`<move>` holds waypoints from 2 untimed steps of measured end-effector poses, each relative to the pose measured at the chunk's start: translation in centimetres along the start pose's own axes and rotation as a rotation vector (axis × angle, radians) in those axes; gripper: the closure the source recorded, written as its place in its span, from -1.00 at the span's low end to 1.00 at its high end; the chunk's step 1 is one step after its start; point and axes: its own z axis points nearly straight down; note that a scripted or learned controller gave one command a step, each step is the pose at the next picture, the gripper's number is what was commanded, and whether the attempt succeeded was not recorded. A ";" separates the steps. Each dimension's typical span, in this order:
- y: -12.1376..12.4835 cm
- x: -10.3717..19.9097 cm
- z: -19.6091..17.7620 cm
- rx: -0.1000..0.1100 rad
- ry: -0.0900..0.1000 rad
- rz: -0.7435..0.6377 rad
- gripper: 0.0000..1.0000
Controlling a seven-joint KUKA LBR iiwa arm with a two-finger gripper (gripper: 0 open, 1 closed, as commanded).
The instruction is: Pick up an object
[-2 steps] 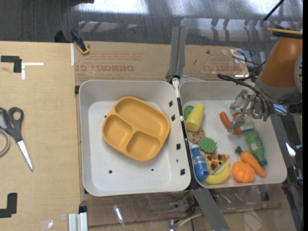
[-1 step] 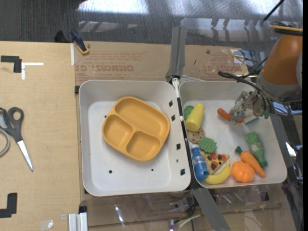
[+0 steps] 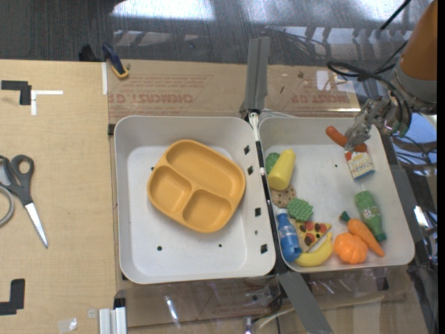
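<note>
My gripper [image 3: 356, 143] hangs over the far right part of the right bin [image 3: 400, 186]. Its tip is between a red sausage [image 3: 335, 135] on its left and a small white and orange carton [image 3: 360, 164] just below it. Whether the carton is touched or gripped cannot be made out. The right bin also holds a yellow corn cob [image 3: 281, 170], a cookie [image 3: 281, 197], a green bottle [image 3: 369, 213], a carrot [image 3: 366, 235], an orange [image 3: 350, 249], a banana [image 3: 313, 257], a pizza slice [image 3: 313, 232] and a blue bottle [image 3: 286, 232].
A yellow divided plate [image 3: 197, 185] lies in the left bin [image 3: 132, 256]. Scissors [image 3: 24, 195] rest on the bench at far left. A blue clip [image 3: 115, 62] sits on the cardboard behind the bins. Cables run at the back right.
</note>
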 end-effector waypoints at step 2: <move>9.7 3.4 -6.9 0.003 0.004 0.389 1.00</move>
